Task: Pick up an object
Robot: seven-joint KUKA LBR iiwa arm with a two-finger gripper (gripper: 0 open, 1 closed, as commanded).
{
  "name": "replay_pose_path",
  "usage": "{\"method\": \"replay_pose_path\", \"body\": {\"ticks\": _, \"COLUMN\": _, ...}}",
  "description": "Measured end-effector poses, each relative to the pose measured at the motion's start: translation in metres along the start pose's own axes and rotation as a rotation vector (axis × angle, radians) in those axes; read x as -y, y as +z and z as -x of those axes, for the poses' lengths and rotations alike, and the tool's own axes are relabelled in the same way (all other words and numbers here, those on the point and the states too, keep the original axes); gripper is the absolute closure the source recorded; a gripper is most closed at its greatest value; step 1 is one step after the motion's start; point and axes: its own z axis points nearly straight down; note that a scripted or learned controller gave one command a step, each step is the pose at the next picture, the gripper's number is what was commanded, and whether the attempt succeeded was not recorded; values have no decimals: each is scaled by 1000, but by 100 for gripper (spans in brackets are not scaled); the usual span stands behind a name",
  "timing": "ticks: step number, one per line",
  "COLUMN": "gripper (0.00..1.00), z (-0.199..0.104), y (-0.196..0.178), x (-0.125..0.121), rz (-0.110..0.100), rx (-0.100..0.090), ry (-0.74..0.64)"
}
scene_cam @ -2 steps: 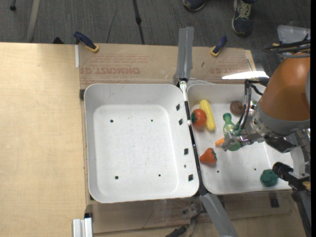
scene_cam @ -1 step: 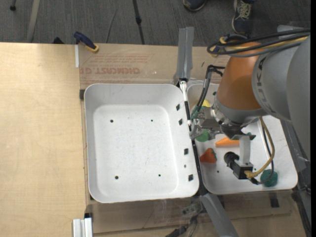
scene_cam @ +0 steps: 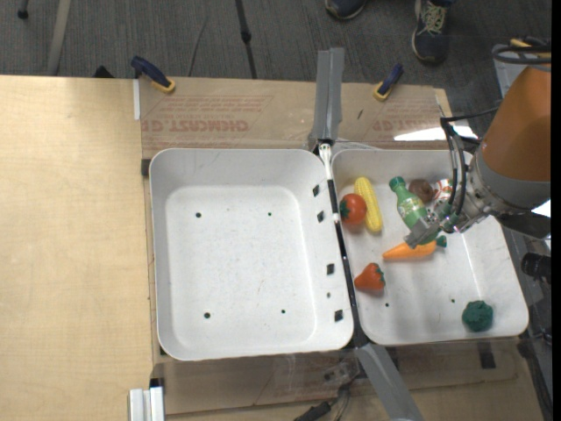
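My gripper hangs low in the right bin, reaching in from the right. It sits just above an orange carrot and against the lower end of a green bottle. A yellow corn cob and a red tomato lie to the left of the bottle. A red pepper rests near the bin's left wall. A dark green lump sits in the front right corner. A brownish item is partly hidden behind the gripper's cables.
The left bin stands beside the right one, with a grey divider bar running between them at the back. The wrist with its orange band looms over the right bin's far right side. Two clamps hold the cardboard at the back.
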Motion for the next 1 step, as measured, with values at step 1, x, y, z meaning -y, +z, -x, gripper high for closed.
{"method": "replay_pose_path", "body": {"ticks": 1, "gripper": 0, "z": 0, "y": 0, "x": 0, "rz": 0, "rx": 0, "ry": 0}}
